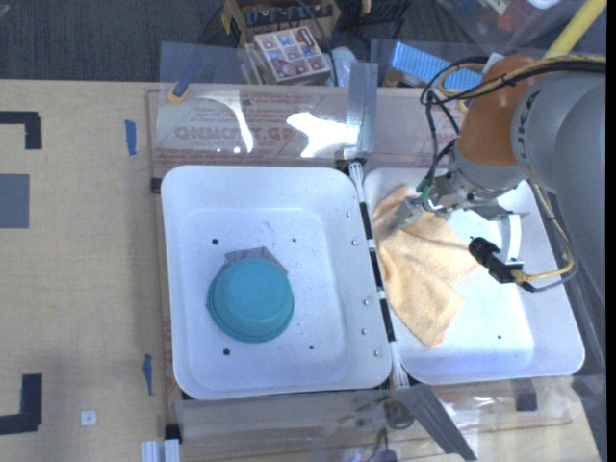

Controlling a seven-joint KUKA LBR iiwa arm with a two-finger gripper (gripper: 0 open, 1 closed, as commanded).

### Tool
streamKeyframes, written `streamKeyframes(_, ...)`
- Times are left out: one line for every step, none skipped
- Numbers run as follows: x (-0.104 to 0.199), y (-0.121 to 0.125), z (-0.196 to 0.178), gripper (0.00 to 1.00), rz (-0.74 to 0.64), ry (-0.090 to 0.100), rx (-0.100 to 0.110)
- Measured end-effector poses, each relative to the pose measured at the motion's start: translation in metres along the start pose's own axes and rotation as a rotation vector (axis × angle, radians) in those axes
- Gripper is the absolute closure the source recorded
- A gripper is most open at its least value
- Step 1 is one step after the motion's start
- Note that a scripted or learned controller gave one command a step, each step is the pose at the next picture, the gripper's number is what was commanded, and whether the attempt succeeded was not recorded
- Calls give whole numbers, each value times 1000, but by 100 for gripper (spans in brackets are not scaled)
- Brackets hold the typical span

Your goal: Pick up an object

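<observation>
A crumpled yellow cloth [423, 272] lies in the right bin [539, 345], spread from the bin's left wall toward its middle. My gripper [420, 203] is low over the cloth's upper end, where the fabric bunches up against it. The grey arm with its orange band [491, 128] comes in from the upper right. A teal bowl [251, 299] sits upside down in the left bin [192, 200], partly on a small grey scrap [252, 255].
A metal divider [373, 258] separates the two bins. Black and yellow cables [525, 275] hang from the wrist over the right bin. Boxes and clutter stand behind the bins, and the wooden bench stretches to the left.
</observation>
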State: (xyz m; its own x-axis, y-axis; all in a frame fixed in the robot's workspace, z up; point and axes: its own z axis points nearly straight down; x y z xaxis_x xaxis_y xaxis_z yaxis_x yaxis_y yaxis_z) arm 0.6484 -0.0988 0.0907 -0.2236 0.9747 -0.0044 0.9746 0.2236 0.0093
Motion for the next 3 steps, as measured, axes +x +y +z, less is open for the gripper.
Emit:
streamKeyframes(1,2,-12,100,-2,-2,-7)
streamKeyframes(1,2,-12,0,-2,-2,-7)
streamKeyframes(-9,19,3,0,-48,3,6)
